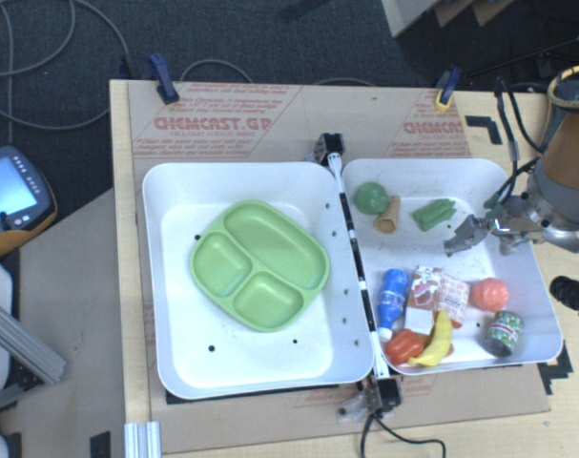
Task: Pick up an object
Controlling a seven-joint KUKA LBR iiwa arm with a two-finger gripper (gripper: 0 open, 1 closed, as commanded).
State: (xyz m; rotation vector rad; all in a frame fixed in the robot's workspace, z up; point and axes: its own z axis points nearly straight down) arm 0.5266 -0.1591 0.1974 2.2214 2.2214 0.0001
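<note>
Toys crowd the right bin (527, 184), where the hand (465, 237), its opening impossible to judge, hovers just right of a green pepper-like piece (433, 214) that looks light, rigid and slick, best pinched across its narrow middle.

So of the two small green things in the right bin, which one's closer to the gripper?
The elongated green piece, lying just left of the gripper. The round green ball sits farther left, beside the divider.
</note>
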